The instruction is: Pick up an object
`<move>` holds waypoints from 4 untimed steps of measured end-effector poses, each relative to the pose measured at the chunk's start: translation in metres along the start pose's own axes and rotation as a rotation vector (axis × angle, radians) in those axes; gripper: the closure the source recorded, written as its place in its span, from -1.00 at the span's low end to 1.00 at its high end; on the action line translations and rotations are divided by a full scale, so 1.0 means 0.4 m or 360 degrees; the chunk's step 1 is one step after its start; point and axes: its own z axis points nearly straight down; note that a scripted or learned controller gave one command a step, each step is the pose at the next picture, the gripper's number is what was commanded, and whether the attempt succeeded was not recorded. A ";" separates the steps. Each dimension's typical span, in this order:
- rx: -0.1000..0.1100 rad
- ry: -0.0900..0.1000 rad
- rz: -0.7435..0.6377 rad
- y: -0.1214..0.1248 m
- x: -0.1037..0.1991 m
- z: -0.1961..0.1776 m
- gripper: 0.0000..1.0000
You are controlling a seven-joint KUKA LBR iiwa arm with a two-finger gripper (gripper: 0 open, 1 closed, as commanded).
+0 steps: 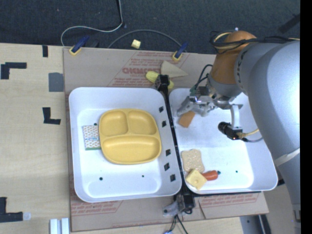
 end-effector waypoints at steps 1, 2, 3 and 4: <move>0.0000 -0.0003 -0.0003 0.001 0.000 -0.026 1.00; 0.0001 0.0006 -0.0008 -0.067 0.157 -0.259 1.00; 0.0007 0.0003 -0.0001 -0.067 0.148 -0.246 -1.00; 0.0010 0.0000 0.0007 -0.171 0.070 -0.246 -1.00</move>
